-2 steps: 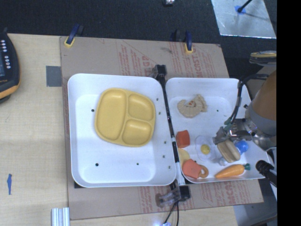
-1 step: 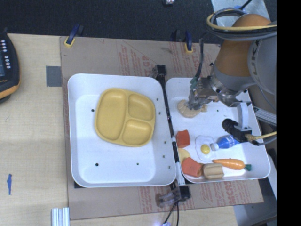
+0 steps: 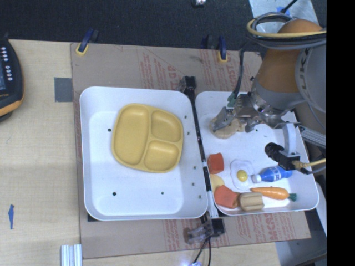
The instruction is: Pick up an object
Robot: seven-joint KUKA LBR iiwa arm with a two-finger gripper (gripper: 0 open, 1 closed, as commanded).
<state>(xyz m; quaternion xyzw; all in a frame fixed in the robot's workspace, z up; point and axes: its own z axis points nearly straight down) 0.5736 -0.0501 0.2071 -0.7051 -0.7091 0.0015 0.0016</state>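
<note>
Gripper point(image 3: 226, 118) sits low in the right bin point(image 3: 310, 198), touching a tan bread piece point(image 3: 227, 130) just below-left of it; you can't tell its opening or any hold from here.

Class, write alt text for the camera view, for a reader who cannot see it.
A grey robot arm's gripper is low over a tan food piece in the right white bin, which also holds a toy carrot, fried egg and small bottle. The left bin holds a yellow divided plate.
</note>
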